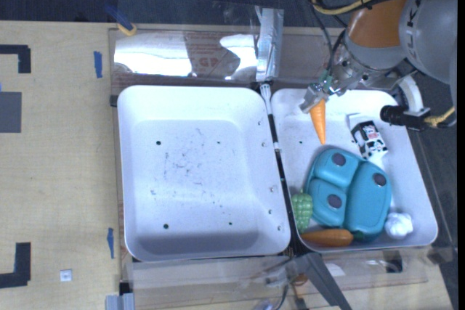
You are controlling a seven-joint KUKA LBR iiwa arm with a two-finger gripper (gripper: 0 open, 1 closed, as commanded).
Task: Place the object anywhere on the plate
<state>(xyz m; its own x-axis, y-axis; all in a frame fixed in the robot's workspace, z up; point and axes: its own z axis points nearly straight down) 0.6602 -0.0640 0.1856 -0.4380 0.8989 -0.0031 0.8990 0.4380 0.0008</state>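
Robot lab — taped bench [51,156], white bins [196,163]

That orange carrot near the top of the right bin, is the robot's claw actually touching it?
Touching. The camera view shows the gripper closed on the carrot's wide top end, the pointed tip hanging toward the blue plate.

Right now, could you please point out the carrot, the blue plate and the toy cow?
carrot [318,121], camera view, middle of its orange body.
blue plate [350,192], camera view, central ridge.
toy cow [368,139], camera view, its body.
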